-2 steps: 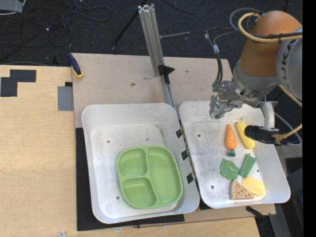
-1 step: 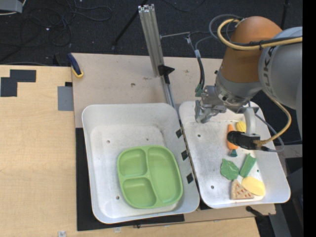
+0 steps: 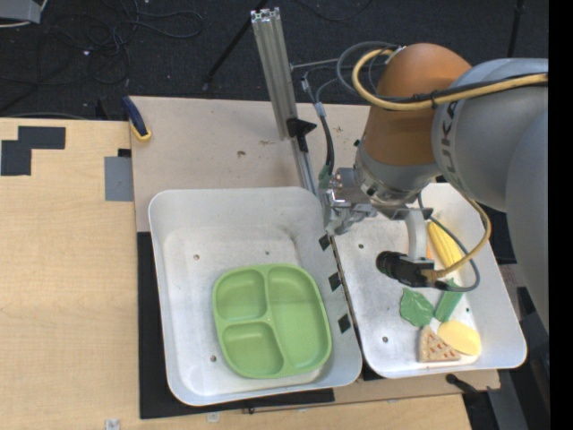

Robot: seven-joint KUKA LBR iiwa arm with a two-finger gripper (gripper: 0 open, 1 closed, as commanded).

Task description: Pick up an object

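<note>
Tool (image 3: 336,222): sits over the divide between the two bins, at the far end of the right bin (image 3: 376,334). We cannot tell how far open it is, and we see nothing held in it.
Candidates: all the small items lie in the right bin, to the right of the tool and nearer the camera. They are well apart from the tool.
Corn cob (image 3: 443,245): yellow, long, rounded and ribbed, lying by the bin's far right wall. It is the closest item to the tool. We judge it to be a light, stiff toy, likely to roll. We would take it across the short axis at mid-length.
Green flat piece (image 3: 414,308): leaf-like and thin, lying flat on the bin floor. We judge it light, possibly flexible, and hard to get under. Poor first choice.
Yellow wedge (image 3: 458,337): smooth and glossy, with a rounded edge, touching the waffle piece. Probably slippery.
Waffle piece (image 3: 436,348): tan with a gridded surface, low and flat, farthest from the tool. The texture should grip well, but its height looks small.
Green divided tray (image 3: 269,319): matte plastic with three compartments, in the left bin (image 3: 188,240), to the tool's left and nearer the camera. It looks too wide to span, so only a rim pinch seems feasible.
Bins: white, shallow, smooth-walled, resting on the counter (image 3: 224,141).
Judgement: the corn cob offers the best hold. Crowding among the lower items risks a nudge.
</note>
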